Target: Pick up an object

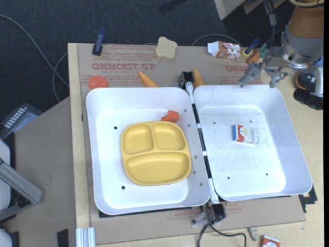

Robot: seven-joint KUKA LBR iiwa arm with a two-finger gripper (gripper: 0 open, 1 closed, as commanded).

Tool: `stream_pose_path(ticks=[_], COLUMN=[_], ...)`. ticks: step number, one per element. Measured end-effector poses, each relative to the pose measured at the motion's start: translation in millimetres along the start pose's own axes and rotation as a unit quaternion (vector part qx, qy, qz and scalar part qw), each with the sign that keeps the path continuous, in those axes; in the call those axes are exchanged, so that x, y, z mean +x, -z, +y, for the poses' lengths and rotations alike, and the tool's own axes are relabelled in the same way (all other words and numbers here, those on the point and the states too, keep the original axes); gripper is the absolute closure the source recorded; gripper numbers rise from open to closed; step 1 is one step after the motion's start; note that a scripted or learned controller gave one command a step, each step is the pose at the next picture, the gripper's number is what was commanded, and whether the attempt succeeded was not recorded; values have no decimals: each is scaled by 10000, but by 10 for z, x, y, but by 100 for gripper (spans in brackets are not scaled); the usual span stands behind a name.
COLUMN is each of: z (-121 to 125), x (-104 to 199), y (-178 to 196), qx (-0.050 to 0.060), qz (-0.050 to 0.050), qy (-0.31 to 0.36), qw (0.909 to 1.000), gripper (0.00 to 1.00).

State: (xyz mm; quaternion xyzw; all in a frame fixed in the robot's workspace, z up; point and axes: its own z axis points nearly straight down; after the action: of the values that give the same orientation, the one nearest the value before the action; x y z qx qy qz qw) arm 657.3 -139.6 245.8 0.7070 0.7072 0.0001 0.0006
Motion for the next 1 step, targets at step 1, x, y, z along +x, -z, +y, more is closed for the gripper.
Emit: stream_pose_path(ticks=[1], z=[-339], x=[94], y=[-1021], qx=[15], qz=[6], qy=[-3], qw=[10000], gripper=[0])
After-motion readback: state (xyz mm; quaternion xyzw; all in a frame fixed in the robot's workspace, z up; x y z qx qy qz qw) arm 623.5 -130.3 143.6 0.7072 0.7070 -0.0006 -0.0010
